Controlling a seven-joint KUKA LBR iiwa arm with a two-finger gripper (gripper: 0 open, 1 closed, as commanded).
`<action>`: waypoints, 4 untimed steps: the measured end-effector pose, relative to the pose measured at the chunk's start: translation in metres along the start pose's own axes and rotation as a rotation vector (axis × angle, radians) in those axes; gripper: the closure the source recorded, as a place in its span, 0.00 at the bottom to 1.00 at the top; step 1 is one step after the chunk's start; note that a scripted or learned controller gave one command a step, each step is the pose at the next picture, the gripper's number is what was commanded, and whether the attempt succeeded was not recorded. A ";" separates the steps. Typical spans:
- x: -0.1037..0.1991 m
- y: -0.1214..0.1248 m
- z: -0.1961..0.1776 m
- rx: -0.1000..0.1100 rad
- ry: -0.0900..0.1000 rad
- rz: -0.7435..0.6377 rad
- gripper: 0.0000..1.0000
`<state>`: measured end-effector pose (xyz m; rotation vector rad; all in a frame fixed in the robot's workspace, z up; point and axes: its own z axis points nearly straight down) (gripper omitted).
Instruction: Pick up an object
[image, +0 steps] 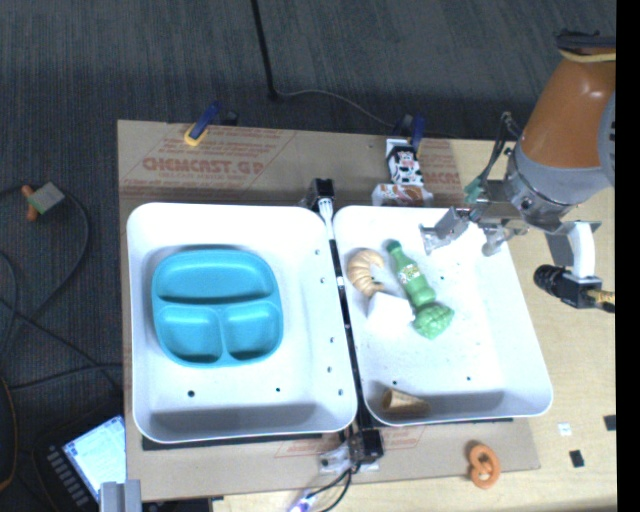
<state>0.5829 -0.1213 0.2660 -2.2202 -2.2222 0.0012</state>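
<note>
In the right bin (500, 380) a green bottle-shaped toy (417, 291) lies slantwise with its cap pointing to the far left. A tan croissant-like piece (364, 269) rests just left of it, near the bin's left wall. A small brown piece (403, 402) sits against the near wall. My gripper (466, 235) hovers over the bin's far right corner, up and to the right of the green toy. Its two fingers (440, 232) stand apart, open, with nothing between them.
The left bin (145, 400) holds a blue divided plate (215, 304). An orange ring-shaped item (484, 464) lies on the bench in front of the right bin. Clamps and a small cow-print figure (403, 165) stand behind the bins.
</note>
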 end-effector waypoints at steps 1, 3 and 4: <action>-0.001 -0.058 0.123 0.004 0.001 0.001 0.00; 0.017 -0.018 0.168 -0.006 -0.003 0.002 1.00; 0.078 -0.041 0.082 -0.001 0.000 0.000 1.00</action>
